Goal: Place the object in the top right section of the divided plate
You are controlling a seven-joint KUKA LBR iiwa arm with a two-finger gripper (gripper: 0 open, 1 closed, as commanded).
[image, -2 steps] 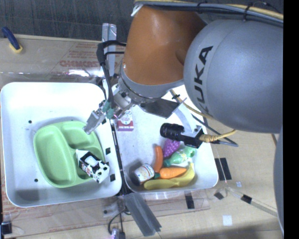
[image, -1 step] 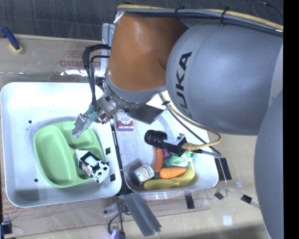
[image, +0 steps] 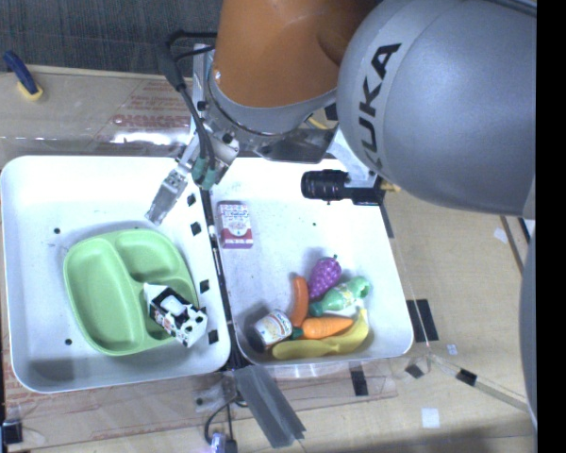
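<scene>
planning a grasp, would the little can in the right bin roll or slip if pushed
The can is round-sided, so it probably rolls if tipped. It is wedged against the banana and carrot, which likely block it. Its smooth side may slip.

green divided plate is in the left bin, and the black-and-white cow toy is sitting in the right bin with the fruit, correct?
Not quite. In the camera view the cow toy lies in the left bin, on the lower right part of the green divided plate. The toy fruit is in the right bin, as you said.
</scene>
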